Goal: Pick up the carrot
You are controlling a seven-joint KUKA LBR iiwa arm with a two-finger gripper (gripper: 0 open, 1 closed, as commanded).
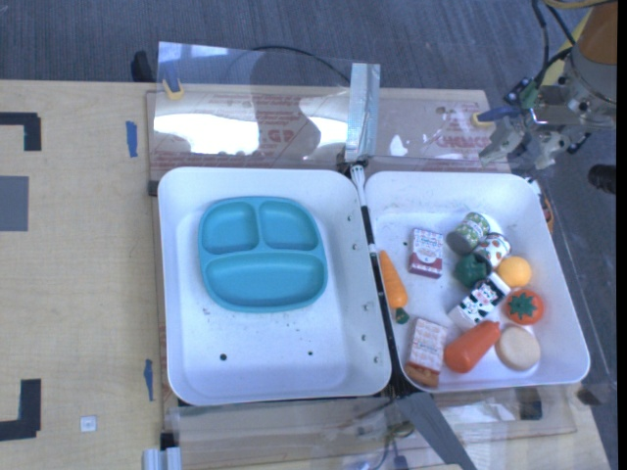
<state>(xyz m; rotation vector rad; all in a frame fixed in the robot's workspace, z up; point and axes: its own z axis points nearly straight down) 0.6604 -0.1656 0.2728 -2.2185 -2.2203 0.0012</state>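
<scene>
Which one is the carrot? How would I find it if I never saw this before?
Look at the right white bin, the one full of toy food. Go to its left wall, beside the bin holding the blue tray. The carrot lies there alone: small, thin and orange with a green end, much slimmer than the fat orange-red piece lower down.

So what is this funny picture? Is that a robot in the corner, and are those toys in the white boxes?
Yes! One camera looks down from above at a bench with two white bins. The grey arm at the top right is a robot, and its hand hangs above the back corner of the right bin. That bin has toy food in it: a carrot lying by its left wall, a tomato, small boxes and more. The left bin holds a blue divided plate. The robot should pick up the carrot, which lies untouched.
</scene>
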